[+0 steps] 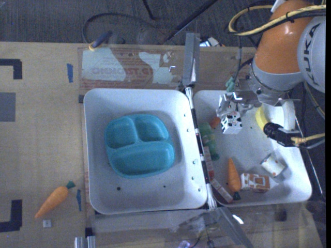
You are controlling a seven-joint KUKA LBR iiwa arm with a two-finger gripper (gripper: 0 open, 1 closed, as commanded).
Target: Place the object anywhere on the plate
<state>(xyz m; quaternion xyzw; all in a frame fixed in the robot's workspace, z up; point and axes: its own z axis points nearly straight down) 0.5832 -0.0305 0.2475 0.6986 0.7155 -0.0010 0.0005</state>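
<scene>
jaws point(231, 119): low in right bin point(297, 187), opening cannot be told | carrot point(234, 174): in same bin, below jaws, apart | plate point(138, 144): left of jaws, in left bin point(98, 190)

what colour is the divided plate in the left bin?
Teal-blue, plain, no pattern: the divided plate, seen in the camera view.

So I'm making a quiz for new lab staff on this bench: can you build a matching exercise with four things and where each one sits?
Things:
1. blue plate
2. carrot on the bench
3. carrot in a bin
4. pincer

Places:
A. lower part of the right bin
B. on the wood, left of both bins
C. above the upper part of the right bin
D. middle of the left bin

Pairs: 1-D, 2-B, 3-A, 4-C
</scene>
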